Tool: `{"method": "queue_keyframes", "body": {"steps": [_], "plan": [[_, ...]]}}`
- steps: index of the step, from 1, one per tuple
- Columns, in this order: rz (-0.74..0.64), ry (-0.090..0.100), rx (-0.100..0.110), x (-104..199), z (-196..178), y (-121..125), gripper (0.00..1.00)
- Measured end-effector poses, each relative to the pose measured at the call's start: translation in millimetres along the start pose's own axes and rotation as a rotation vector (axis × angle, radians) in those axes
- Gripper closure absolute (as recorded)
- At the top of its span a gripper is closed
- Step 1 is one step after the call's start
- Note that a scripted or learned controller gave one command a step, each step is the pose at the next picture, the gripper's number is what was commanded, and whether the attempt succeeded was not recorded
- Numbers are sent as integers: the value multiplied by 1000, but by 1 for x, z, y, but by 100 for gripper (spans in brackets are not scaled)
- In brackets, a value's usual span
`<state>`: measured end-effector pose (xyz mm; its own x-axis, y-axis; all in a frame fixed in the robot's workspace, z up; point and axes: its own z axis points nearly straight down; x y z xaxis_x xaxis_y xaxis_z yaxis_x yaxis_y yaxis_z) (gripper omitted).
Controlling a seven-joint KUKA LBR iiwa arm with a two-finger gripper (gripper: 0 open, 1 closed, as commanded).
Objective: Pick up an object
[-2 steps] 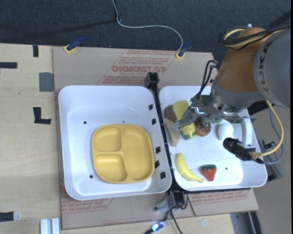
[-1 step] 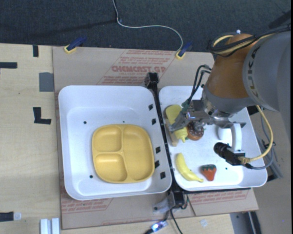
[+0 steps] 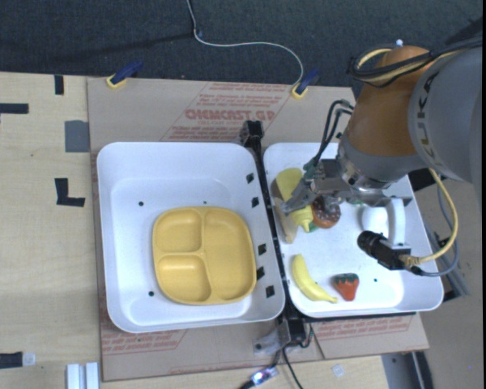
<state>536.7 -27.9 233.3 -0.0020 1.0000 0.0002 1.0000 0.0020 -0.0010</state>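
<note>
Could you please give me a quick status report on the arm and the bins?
Gripper low over right bin, beside yellow and reddish items. Banana and strawberry lying loose. Yellow divided plate in left bin.

One fixed camera hangs above the brown cardboard-covered tabletop (image 3: 227,112), looking down at a slant on both shallow white plastic bins (image 3: 121,217), fairly near.

Yellow divided tray (image 3: 203,254) in left bin (image 3: 121,168), banana (image 3: 309,280) and strawberry (image 3: 347,285) in right bin (image 3: 421,297), end effector (image 3: 308,203) above
</note>
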Motion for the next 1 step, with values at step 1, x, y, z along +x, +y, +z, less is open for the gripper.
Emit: {"method": "queue_keyframes", "body": {"steps": [1], "plan": [[1, -1, 2, 3, 5, 0, 100]]}}
